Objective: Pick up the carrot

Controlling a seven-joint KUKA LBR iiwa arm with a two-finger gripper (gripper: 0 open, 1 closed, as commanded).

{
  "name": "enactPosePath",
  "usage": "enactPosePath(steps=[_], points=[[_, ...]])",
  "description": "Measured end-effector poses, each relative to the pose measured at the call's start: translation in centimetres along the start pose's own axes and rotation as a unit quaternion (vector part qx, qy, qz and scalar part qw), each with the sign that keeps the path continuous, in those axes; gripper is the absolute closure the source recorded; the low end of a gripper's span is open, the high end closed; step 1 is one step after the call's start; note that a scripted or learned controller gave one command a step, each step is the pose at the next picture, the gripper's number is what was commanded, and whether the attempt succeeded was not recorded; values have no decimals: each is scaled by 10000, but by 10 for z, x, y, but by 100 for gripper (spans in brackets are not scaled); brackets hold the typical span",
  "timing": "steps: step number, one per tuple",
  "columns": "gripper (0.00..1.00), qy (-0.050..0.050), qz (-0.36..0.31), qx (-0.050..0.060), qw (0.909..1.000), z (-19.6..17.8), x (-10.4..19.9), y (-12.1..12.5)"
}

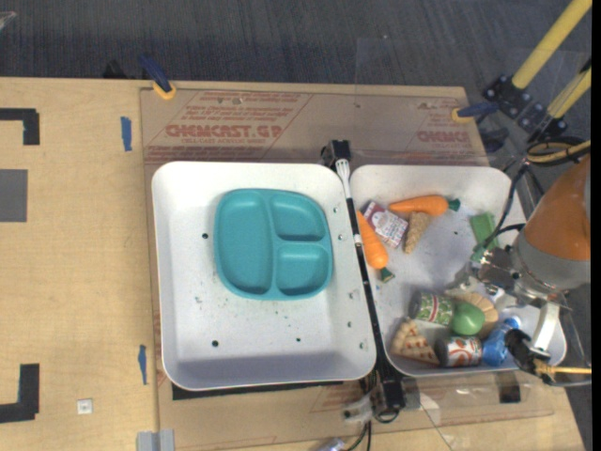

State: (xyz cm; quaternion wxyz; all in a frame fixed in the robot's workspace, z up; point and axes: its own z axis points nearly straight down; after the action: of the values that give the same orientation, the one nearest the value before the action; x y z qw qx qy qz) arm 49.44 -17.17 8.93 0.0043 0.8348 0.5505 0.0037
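Nearest the camera, at about five o'clock, the right white plastic bin (488,184) holds a heap of toy food along its near wall: a small can (462,350), a green ball-like fruit (467,321), a waffle cone (413,342) and a blue piece (497,344). They appear tipped in loosely, touching one another. The gripper (493,285) hangs over this heap's three o'clock side, below the arm's orange band; whether it is parted or closed cannot be told, and nothing is visibly held. Farther back, near the bin's twelve o'clock wall, lies the carrot (420,204), smooth, orange, tapered, green-tipped, apart from the gripper. A second orange piece (373,244) rests by the divider. At nine o'clock, the left bin (178,252) carries a teal sectioned plate (274,243). Beyond lies the plywood tabletop (75,205).
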Motion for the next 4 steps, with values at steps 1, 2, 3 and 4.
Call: enactPosePath(steps=[1, 2, 3, 4], points=[[0, -4, -1330, -27, 9911, 0, 5, -13], [100, -14, -1336, -53, 9910, -11, 5, -11], [100, -11, 481, 56, 9988, -16, 26, -27], [0, -11, 480, 57, 9988, -16, 26, -27]])
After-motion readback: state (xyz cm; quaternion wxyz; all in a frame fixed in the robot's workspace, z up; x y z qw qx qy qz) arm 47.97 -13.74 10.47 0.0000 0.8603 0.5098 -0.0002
